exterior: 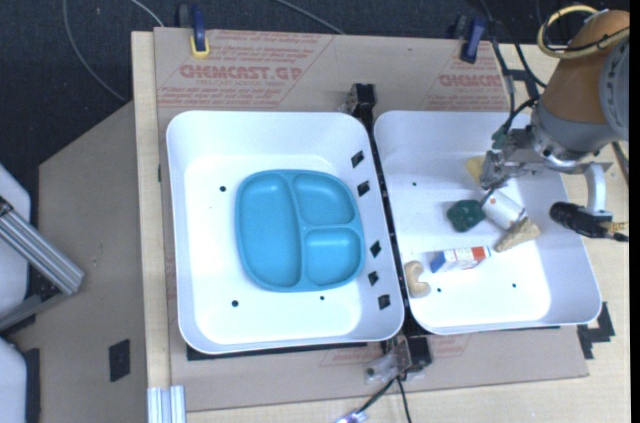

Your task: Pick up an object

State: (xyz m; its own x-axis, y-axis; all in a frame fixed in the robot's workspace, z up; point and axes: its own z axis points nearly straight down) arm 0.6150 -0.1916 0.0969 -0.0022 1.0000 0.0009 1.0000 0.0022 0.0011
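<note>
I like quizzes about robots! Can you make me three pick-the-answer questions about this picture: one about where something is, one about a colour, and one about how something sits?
1. Where is the divided plate?
A. In the left bin
B. In the right bin
C. On the floor

2. What colour is the plate?
A. Red
B. Blue
C. Yellow

3. How does the plate sit?
A. Upside down
B. Standing on its edge
C. Flat, hollows facing up

Answers:
1. A: it lies in the middle of the left bin, not in the right bin.
2. B: it is light blue all over.
3. C: its three hollows show from above.
</note>
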